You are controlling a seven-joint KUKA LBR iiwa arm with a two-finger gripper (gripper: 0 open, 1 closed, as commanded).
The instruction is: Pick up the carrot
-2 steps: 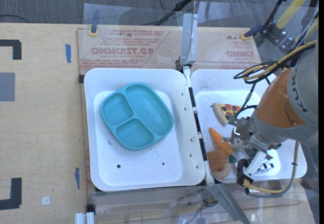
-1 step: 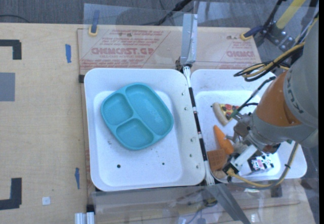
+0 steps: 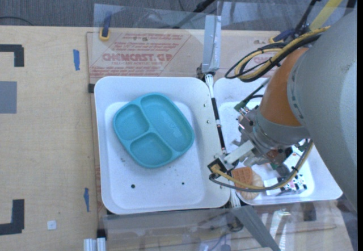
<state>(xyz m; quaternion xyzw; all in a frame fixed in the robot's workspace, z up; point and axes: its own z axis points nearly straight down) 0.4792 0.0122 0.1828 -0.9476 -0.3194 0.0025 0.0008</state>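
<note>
Blue and three-sectioned, a plate (image 3: pixel 153 129) lay in the left bin (image 3: pixel 110 187), nearer its far side. Rightward, the arm (image 3: pixel 317 85) reached down into the right bin (image 3: pixel 329 187), its gripper (image 3: pixel 258 156) low over that bin's near left part. An orange-tan object (image 3: pixel 245 177) lay just beneath; whether it was the carrot couldn't be told, nor the gripper's state.
</note>
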